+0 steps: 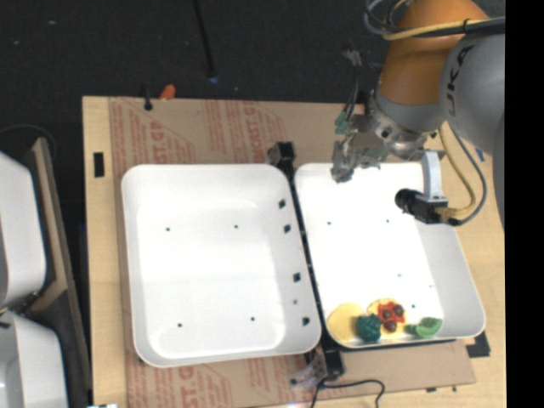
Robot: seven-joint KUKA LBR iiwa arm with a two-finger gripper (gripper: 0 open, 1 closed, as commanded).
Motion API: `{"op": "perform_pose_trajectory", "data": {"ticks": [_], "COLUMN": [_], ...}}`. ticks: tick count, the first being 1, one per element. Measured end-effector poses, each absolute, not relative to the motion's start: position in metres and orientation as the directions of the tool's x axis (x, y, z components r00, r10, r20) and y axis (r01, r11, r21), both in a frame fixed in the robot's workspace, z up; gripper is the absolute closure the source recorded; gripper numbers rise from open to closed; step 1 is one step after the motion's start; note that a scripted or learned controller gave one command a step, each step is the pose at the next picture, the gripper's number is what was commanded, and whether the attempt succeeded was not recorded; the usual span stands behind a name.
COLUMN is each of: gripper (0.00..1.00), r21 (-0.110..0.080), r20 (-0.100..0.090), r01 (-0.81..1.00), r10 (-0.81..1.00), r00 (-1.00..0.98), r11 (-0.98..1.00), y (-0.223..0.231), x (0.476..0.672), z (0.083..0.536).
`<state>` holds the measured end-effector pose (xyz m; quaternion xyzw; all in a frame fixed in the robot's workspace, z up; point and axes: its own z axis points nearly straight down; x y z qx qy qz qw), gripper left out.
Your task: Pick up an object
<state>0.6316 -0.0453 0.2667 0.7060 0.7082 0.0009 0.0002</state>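
Several small objects lie together at the near edge of the right bin (442,253): a pale yellow disc (343,320), a dark teal lump (368,329), a red piece with dark spots (390,312) and a green piece (426,325). My gripper (342,170) hangs over the far left corner of that bin, well away from the objects. Nothing shows between its fingers.
The left bin (136,228) sits beside the right one, with a row of black clips (293,228) along the divide. A black fitting with cables (421,204) juts over the right bin's far right. Brown cardboard (204,134) lies under both bins.
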Motion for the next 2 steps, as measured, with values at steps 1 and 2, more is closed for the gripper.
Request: {"op": "perform_pose_trajectory", "data": {"ticks": [1,2], "gripper": [1.00,1.00], "r21": [0.000,0.000], "r20": [0.001,0.001], "r01": [1.000,1.000], "r10": [1.000,1.000], "r00": [-0.003,-0.003], "r11": [0.003,0.003], "y": [0.001,0.047], "x": [0.624,0.609], "z": [0.252,0.245]}}
